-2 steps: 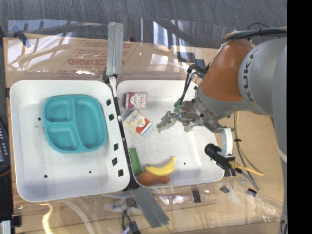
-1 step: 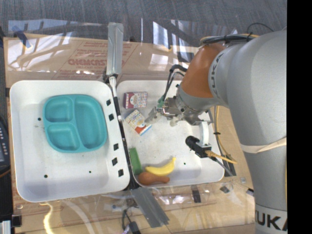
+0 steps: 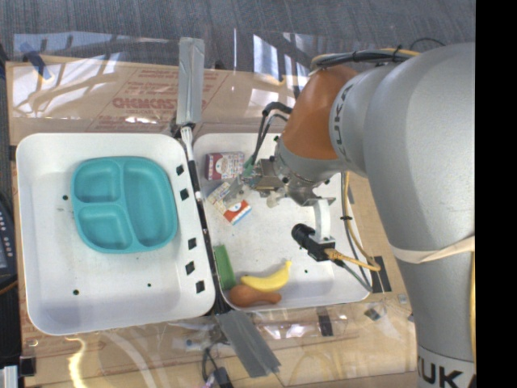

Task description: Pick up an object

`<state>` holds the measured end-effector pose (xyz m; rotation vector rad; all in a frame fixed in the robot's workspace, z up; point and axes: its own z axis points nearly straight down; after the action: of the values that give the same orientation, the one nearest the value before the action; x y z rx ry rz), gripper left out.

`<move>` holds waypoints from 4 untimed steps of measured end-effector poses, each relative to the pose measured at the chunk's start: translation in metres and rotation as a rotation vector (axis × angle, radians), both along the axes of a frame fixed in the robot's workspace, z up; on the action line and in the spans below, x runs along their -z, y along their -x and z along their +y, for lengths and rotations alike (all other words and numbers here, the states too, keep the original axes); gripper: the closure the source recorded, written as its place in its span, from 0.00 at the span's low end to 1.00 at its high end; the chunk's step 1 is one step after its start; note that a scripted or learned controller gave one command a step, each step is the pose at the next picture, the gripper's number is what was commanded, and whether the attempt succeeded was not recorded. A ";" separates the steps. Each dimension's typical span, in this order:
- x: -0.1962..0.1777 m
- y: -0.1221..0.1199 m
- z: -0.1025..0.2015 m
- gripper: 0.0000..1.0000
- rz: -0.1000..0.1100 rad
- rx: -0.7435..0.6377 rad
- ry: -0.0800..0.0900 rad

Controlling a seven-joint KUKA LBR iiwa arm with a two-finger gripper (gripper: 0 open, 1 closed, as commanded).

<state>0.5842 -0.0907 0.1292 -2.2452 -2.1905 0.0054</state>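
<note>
The right bin [image 3: 339, 285] holds several objects. A dark red box [image 3: 222, 166] lies at its far left, with a crumpled clear wrapper [image 3: 221, 191] just below it and a small red, white and blue packet [image 3: 237, 211] under that. Along the near edge lie a green stick [image 3: 224, 265], a yellow banana [image 3: 266, 279] and a brown oblong piece [image 3: 254, 296]. My gripper [image 3: 254, 178] is low in the bin, right beside the red box and the wrapper. The wrist hides its tip, and nothing is seen lifted.
A teal divided plate [image 3: 125, 203] lies in the left bin [image 3: 40, 297]. The grey arm with its orange band [image 3: 319, 120] covers the right bin's far right side. A black connector with a yellow cable [image 3: 311, 243] hangs over the bin's right part.
</note>
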 end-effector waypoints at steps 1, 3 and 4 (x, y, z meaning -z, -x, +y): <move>0.038 0.005 -0.008 0.00 -0.001 -0.032 0.001; 0.029 0.005 -0.008 0.00 0.002 -0.036 0.001; 0.038 -0.053 0.000 0.00 -0.003 0.065 0.001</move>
<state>0.6375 -0.0903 0.0914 -2.3169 -2.1183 0.0036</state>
